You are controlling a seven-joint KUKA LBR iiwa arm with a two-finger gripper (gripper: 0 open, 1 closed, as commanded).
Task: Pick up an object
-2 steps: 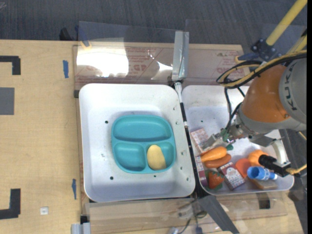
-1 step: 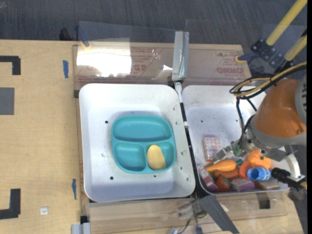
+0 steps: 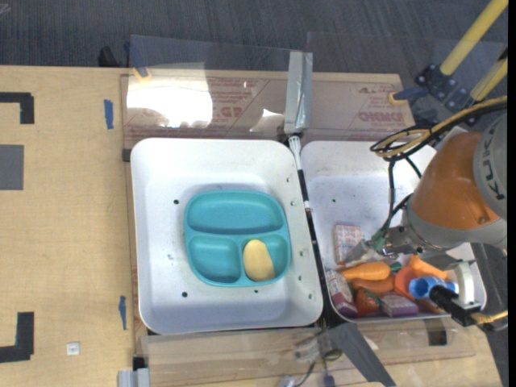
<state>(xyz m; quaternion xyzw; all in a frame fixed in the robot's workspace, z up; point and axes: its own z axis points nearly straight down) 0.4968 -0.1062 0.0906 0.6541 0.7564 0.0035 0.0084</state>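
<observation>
The right bin point(image 3: 355, 180) holds a heap of small items along its near side. A pale pink packet point(image 3: 347, 236) lies at the heap's left, with an orange carrot point(image 3: 367, 271) just in front of it. A red item point(image 3: 368, 300), a pink box point(image 3: 399, 303) and a blue cup point(image 3: 420, 287) lie nearer the front wall. My gripper point(image 3: 377, 247) hangs low over this heap, just right of the packet and above the carrot. The arm's orange band point(image 3: 455, 188) rises behind it. The wrist hides whatever lies right under it.
The left bin point(image 3: 161, 216) holds a teal divided tray point(image 3: 230, 216) with a yellow potato-shaped item point(image 3: 258, 260) in its near right compartment. A clear panel point(image 3: 210, 95) stands behind the bins. Black and yellow cables point(image 3: 419, 139) trail over the right bin's far side.
</observation>
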